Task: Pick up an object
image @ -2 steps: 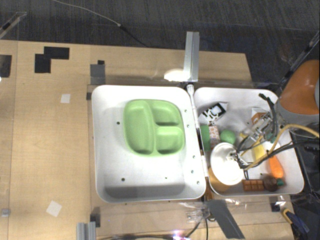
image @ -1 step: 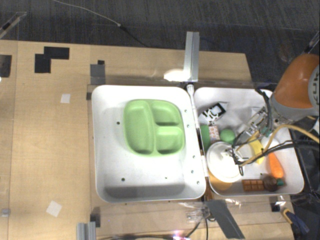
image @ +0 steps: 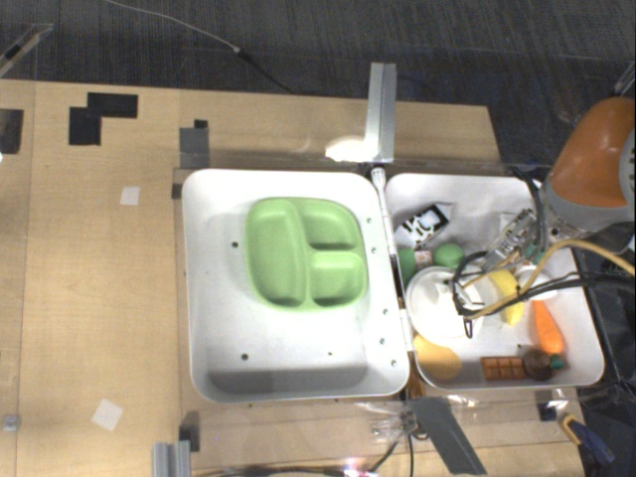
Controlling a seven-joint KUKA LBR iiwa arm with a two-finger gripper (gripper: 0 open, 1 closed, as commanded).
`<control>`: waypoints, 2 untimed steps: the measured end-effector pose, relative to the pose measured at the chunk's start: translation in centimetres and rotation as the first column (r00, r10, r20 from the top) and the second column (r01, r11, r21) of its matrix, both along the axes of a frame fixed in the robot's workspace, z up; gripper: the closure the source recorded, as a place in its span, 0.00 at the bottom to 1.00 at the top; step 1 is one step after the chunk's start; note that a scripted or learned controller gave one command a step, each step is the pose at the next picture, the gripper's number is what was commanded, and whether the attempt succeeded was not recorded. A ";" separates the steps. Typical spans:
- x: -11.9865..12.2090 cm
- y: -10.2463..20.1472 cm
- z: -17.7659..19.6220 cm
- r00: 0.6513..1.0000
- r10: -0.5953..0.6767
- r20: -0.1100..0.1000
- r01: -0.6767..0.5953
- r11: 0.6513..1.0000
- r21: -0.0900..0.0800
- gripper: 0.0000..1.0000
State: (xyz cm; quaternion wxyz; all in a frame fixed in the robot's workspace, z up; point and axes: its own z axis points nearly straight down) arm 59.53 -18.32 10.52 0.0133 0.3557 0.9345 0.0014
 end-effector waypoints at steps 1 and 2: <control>0.1 0.0 0.1 1.000 0.001 0.003 -0.001 1.000 -0.001 0.00; -1.7 -0.5 -1.4 0.995 -0.100 -0.006 0.100 0.995 0.005 0.00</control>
